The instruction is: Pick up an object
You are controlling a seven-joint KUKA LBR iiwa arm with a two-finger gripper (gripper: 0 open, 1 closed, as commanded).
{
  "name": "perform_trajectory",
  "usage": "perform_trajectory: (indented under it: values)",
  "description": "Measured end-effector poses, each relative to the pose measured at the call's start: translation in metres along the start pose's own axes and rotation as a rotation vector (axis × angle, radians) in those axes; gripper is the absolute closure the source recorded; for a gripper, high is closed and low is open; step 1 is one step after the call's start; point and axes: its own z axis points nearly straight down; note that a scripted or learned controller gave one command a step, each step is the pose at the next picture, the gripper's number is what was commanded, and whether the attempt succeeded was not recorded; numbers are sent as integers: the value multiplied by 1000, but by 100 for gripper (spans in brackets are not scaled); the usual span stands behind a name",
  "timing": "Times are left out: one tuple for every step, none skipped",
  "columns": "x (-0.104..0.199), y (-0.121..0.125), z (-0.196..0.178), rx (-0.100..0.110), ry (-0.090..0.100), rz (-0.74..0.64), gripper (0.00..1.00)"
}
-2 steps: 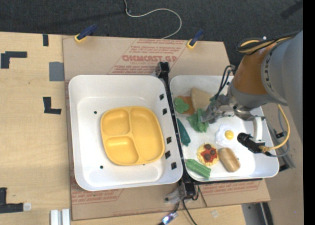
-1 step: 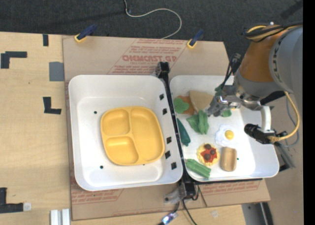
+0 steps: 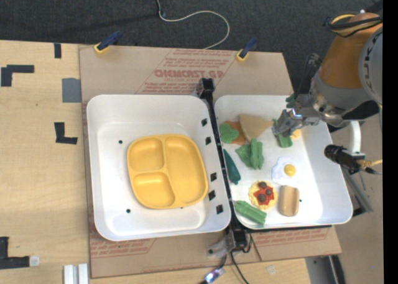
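Observation:
My gripper (image 3: 285, 126) hangs low over the back right part of the right bin (image 3: 323, 211). A small green piece (image 3: 285, 142) lies directly beneath its tip, touching or nearly touching it. Just to the left lies a tan wedge (image 3: 251, 125), with a green floret (image 3: 229, 133) beside it. A leafy green item (image 3: 252, 154) and a dark green cucumber (image 3: 232, 168) sit toward the bin's middle. Nearer the front are a fried egg (image 3: 286, 169), a small pizza (image 3: 263, 194), a brown bread roll (image 3: 288, 201) and a green pod (image 3: 250, 213).
The left bin (image 3: 106, 127) holds a yellow divided plate (image 3: 166, 171). Black clips line the wall between the two bins (image 3: 214, 152). A white cable (image 3: 186, 15) runs behind the cardboard base. The arm's grey and orange body (image 3: 348, 65) fills the upper right.

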Motion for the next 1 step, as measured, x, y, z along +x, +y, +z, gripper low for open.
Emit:
perform_trajectory:
  values:
    - [1,1,-21,2,1,-1,100]
